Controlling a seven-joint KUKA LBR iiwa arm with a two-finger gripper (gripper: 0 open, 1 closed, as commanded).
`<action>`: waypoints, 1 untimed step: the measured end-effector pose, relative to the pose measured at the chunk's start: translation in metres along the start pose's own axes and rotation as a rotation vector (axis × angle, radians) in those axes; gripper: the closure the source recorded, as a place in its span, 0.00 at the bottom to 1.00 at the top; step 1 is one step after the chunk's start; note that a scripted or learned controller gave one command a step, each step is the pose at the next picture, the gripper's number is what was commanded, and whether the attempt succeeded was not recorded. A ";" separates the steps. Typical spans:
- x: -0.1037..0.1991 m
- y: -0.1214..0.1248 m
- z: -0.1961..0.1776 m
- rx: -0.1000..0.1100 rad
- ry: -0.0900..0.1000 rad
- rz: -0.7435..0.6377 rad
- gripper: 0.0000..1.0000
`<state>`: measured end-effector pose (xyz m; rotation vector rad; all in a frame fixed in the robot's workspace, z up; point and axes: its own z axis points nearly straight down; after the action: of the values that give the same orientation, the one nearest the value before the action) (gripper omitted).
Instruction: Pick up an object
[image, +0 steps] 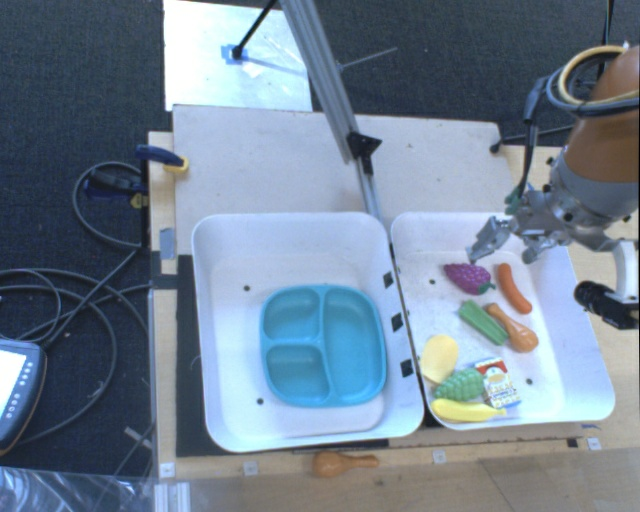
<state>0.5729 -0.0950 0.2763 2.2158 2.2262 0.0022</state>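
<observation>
Worktop (300, 160): pale board, carries 2 shallow white bins side by side.

Left bin (225, 250): holds 1 light-blue plastic divided tray (322, 345), 3 compartments, lying flat, centre-right of bin.

Right bin (580, 340): toy food items, approx. 7.
- purple plastic grape bunch (467, 277), upper centre; nearest item to tool.
- orange-red sausage-shaped piece (514, 288), just right of grapes.
- green stick-shaped veg (482, 321), below grapes, touching brown-orange drumstick-shaped piece (514, 329).
- pale yellow rounded slice (439, 356), near bin's left wall.
- green bumpy piece (462, 384), yellow banana-shaped piece (466, 409) beneath it, small printed carton (496, 382) at their right; all 3 crowded tog. at front edge.

Tool (500, 240): grey 2-finger, on grey arm w/ orange band, over upper part of right bin, above and right of grapes. Finger state: cannot tell. Nothing seen between them.

Outside bins: 1 orange-brown pear-shaped toy (343, 462) on front strip below left bin.
</observation>
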 end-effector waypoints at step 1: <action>0.000 0.000 0.000 0.000 0.000 0.001 0.00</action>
<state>0.5729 -0.0952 0.2764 2.2172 2.2243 0.0026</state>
